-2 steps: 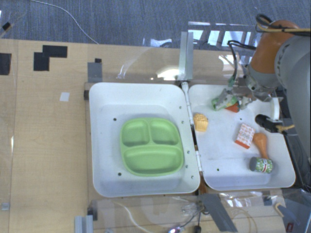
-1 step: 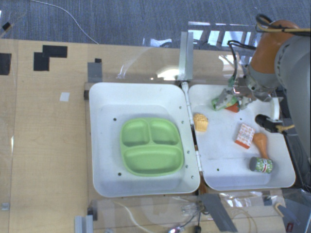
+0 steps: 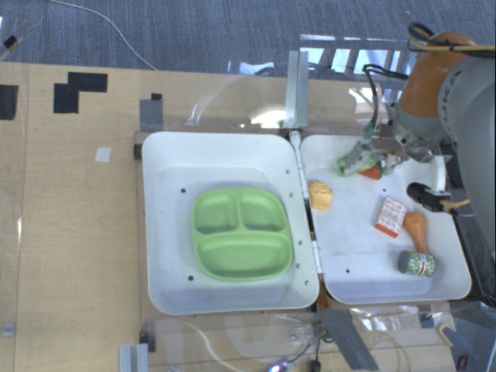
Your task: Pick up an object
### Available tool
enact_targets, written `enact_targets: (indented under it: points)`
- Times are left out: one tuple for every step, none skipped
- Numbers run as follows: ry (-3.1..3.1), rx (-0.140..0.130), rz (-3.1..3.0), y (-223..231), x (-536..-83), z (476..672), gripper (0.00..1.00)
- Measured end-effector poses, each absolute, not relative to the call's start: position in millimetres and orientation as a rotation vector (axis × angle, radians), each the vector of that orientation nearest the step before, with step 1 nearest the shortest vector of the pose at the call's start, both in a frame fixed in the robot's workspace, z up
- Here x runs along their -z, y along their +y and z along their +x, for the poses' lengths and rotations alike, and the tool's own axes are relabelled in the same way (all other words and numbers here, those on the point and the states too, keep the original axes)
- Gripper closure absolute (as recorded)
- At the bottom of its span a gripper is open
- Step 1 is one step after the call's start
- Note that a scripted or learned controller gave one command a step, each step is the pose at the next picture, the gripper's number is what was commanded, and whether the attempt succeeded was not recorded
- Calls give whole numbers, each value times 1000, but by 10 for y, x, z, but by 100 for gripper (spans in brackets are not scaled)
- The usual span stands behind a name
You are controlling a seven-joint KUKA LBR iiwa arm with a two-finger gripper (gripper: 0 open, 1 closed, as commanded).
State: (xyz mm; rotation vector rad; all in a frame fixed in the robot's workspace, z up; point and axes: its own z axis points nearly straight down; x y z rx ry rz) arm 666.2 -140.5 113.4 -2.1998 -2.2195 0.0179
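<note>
1. In the camera view the gripper (image 3: 359, 160) is down at the back of the right bin (image 3: 356, 256), right over a small green-and-red thing (image 3: 372, 172). We judge this to be the object chosen, since the arm (image 3: 465, 107) reaches it from the right without crossing anything else.
2. We cannot tell whether the gripper is apart or clamped on that thing, because the contact is too small and cluttered to read.
3. The other items lie well apart from it: a yellow lump (image 3: 320, 194) just beside the divider (image 3: 304, 200), a red-and-white packet (image 3: 390, 215) close against an orange piece (image 3: 416, 227), and a green can (image 3: 417, 263) near the front.
4. The left bin (image 3: 167, 285) bears a green divided plate (image 3: 242, 233), well out of the way.
5. We judge the back wall (image 3: 333, 139) the only hindrance — the thing lies near it, which leaves little room on that side.
</note>
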Motion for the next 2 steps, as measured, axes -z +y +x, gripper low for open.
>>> enact_targets:
  points:
    - [-2220, -18, -2200, -1405, -1134, 6662, 0]
    - [-2220, -18, -2200, -1405, -1134, 6662, 0]
